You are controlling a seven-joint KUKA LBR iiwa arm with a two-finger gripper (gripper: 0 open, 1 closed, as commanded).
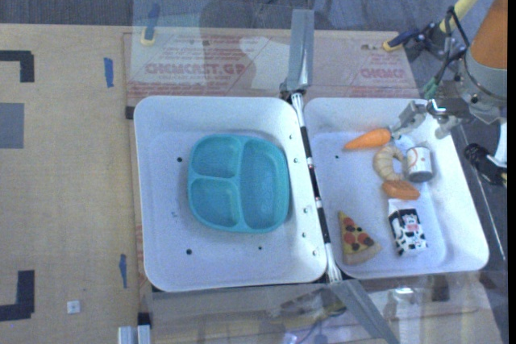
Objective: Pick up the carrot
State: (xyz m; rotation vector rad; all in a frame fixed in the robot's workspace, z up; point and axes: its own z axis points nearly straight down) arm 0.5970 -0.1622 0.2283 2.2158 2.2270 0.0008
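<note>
On the worktop (64, 197), the left bin (161, 254) carries a teal divided plate (239, 183). The right bin (451, 254) holds the carrot (367, 140) near its back edge, lying flat beside a curled pastry (386, 163). The gripper (421, 118) hangs just right of the carrot with jaws spread apart, grasping nothing.

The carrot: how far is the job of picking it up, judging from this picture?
Done: the claw has reached the right bin and sits just beside the carrot's thick end. In hand: the approach to a grasp; the carrot lies flat on the bin floor, not lifted. Left: closing on it and raising it. I cannot tell if the carrot is between the claw's tips.
</note>
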